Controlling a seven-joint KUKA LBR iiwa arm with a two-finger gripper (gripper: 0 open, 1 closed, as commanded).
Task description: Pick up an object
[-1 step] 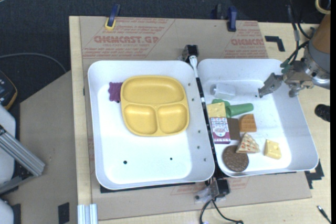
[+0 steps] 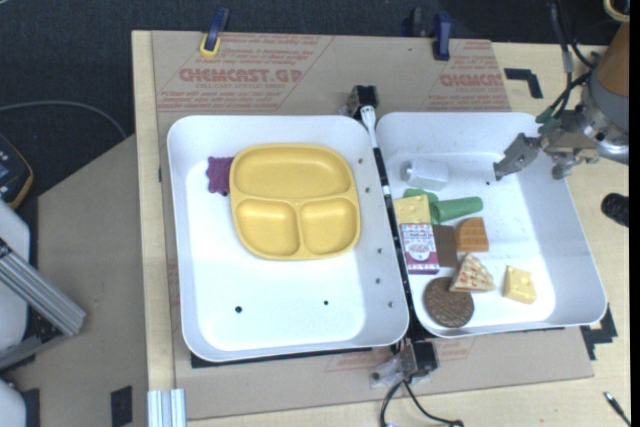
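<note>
The gripper hangs over the right bin at about two o'clock, and I can't tell how it is set. The food sits bunched at seven o'clock from it, pieces touching, so a grab may slip or nudge neighbours. The board reads CHEMCAST

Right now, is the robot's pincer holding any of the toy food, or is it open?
Pincer: above the right bin's far side, nothing visibly held; open or closed cannot be told.
</note>
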